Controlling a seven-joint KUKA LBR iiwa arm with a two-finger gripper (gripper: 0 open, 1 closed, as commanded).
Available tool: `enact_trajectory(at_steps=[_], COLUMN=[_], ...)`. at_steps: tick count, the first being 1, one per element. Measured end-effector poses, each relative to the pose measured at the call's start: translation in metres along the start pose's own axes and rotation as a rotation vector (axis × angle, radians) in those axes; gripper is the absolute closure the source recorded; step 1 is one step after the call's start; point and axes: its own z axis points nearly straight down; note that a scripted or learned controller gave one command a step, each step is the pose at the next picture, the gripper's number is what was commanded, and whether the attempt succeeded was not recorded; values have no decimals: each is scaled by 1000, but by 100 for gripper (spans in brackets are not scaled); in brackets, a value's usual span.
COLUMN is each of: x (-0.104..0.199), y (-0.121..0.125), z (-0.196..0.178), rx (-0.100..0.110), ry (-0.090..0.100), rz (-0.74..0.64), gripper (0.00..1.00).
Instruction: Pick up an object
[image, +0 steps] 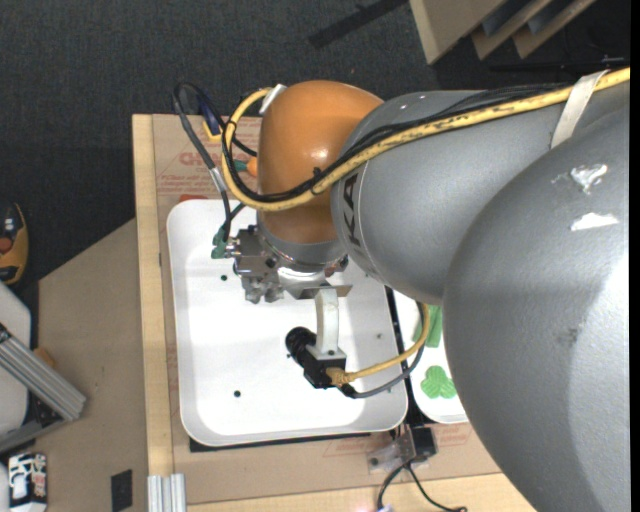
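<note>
two white bins (200, 400) on a tan bench (150, 300); dark carpet (80, 80) around.

two white bins (200, 400), one green object (437, 383)

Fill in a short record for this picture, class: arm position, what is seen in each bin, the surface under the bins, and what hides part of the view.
arm: grey KUKA arm with orange band, reaching in from the right over the left bin
gripper: gripper low over the left bin's upper half
left bin: shallow white bin; two small dark specks on its floor
right bin: white bin, mostly hidden; green object inside
surface: brown cardboard sheet
</note>
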Motion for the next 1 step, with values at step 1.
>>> enact_trajectory(at_steps=[1], x=[-1], y=[32], z=[-120], rx=[-15], ry=[4], rz=[0], gripper=[100])
